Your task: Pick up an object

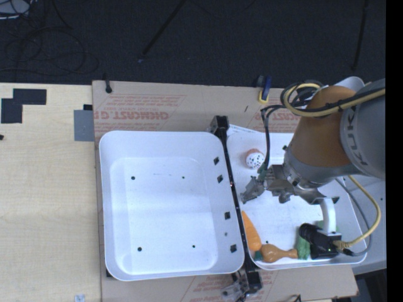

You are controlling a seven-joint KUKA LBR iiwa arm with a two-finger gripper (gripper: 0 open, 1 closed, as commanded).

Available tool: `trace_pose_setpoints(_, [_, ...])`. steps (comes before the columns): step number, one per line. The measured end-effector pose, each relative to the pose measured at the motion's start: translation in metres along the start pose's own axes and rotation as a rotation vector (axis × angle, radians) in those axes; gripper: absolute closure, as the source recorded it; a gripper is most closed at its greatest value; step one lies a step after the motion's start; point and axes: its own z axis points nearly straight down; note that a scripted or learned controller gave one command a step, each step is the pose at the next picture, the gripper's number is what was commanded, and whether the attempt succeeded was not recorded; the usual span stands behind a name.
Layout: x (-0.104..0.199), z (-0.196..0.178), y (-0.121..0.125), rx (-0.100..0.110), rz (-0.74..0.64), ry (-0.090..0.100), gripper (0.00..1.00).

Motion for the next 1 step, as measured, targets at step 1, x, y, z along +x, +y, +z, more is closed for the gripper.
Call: trace_pose_setpoints(1, [-0.0604,0.1029,0.1290,-0.011,-0.010,-0.003,0.00])
